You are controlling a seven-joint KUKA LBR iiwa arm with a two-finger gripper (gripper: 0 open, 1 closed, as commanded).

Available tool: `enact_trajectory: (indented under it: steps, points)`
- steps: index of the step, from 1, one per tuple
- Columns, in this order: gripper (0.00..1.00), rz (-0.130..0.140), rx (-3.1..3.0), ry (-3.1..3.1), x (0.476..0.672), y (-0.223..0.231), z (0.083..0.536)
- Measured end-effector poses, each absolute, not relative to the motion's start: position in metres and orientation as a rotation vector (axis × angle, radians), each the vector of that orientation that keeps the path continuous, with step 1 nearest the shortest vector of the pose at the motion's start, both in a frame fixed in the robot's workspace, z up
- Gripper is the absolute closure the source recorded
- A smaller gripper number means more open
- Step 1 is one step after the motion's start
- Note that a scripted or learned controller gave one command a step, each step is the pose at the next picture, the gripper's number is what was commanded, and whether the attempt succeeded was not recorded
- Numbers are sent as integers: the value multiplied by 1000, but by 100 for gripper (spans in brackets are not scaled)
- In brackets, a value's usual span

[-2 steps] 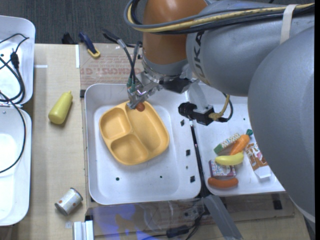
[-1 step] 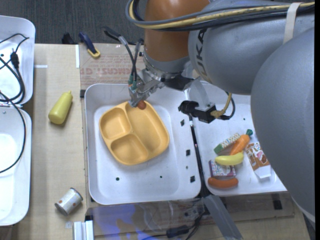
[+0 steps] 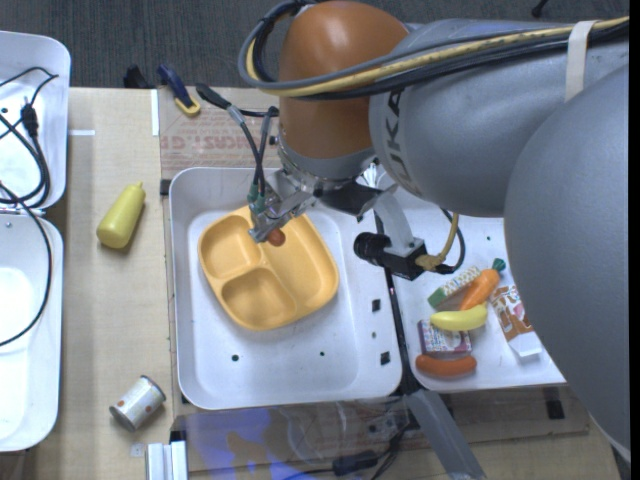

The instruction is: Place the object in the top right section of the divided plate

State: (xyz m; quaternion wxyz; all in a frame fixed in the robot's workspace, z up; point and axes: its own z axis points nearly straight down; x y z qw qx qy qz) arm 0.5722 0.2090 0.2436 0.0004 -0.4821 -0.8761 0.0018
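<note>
Reddish-brown object point(image 3: 276, 236) is seen between the tips of the gripper point(image 3: 268, 230), the jaws narrowly closed around it, over the upper right section of the divided plate point(image 3: 268, 268). The yellow plate lies in the left bin point(image 3: 290, 368). At four o'clock from the plate, in the right bin point(image 3: 490, 368), a carrot point(image 3: 478, 289), a banana point(image 3: 458, 319) and a sausage point(image 3: 446, 365) are clustered. At nine o'clock a yellow bottle point(image 3: 121, 216) lies on the bench; at seven o'clock, a small can point(image 3: 136, 401).
</note>
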Motion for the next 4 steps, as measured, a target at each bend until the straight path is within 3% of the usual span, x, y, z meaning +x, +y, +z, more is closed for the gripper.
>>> enact_trajectory:
  steps: [1, 2, 3, 4]
  points:
    - [100, 3, -1407, -2811, 586, 206, 294]
    - [100, 5, -1452, -2785, 570, 184, 265]
    - [100, 2, -1164, -2920, 614, 190, 267]
    - [100, 3, -989, -2982, 611, 171, 231]
